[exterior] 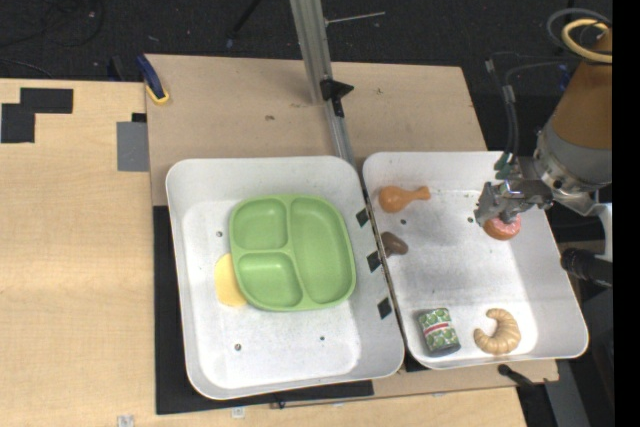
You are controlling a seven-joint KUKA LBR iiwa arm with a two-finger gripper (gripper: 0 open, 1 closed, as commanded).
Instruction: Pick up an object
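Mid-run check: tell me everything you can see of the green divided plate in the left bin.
The green divided plate is pale green, looks like matte plastic, with rounded corners and three compartments: one long on its right side, two smaller on its left. Nothing lies in them. It rests flat, slightly rotated, near the middle of the left bin. A yellow object pokes out from under its lower-left edge and seems to touch it. The gripper is over the other bin, well away.

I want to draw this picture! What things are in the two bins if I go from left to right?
Yellow thing → green plate → orange drumstick → green can → croissant. The brown piece and the pink thing under the gripper overlap others, so I skipped them.
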